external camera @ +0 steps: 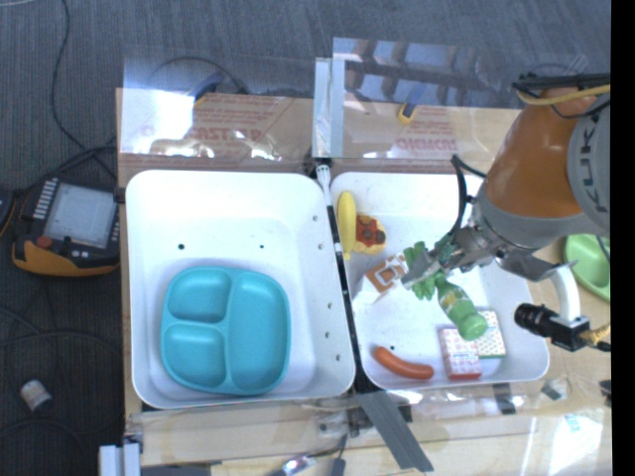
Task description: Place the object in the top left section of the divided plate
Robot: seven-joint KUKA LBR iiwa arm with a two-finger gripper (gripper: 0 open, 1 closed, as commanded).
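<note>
A teal divided plate point(226, 328) lies in the front half of the left bin point(228, 206); its top left section point(201, 297) holds nothing. My gripper point(425, 264) is low over the middle of the right bin point(516, 370), pointing left. It sits right at a green leafy toy point(430, 286), and green also shows against the gripper's upper side. Whether the toy is gripped or merely lies under the gripper is unclear. A small orange and white item point(385, 274) lies just left of the gripper.
The right bin also holds a yellow banana point(343, 220) and a red item point(371, 233) at its left wall, a green bottle point(466, 312), a pink patterned box point(459, 352) and a red sausage point(403, 364). The divider wall point(340, 296) separates the bins.
</note>
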